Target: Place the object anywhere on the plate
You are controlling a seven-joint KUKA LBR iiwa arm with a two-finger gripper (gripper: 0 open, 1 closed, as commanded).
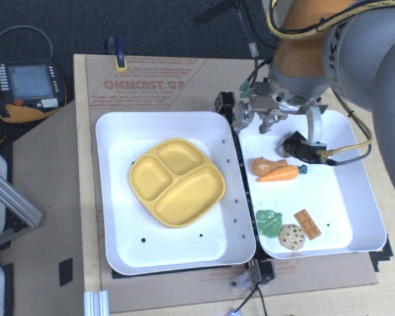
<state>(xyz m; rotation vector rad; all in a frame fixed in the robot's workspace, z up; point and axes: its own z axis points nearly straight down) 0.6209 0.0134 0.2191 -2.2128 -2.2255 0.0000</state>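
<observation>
Yellow three-compartment plate [178,182] in front of me, flat in the middle of the left bin, turned askew; orange carrot [280,173] lying on its side in the right bin, near its left wall

the grey arm [368,51] reaches in from the right, its orange band above the gripper [268,114], wrist pointing down.

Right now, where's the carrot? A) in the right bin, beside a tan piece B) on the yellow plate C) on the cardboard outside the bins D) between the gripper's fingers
A: the carrot lies on the floor of the right bin, touching a tan food piece, apart from the yellow plate in the left bin.
</observation>
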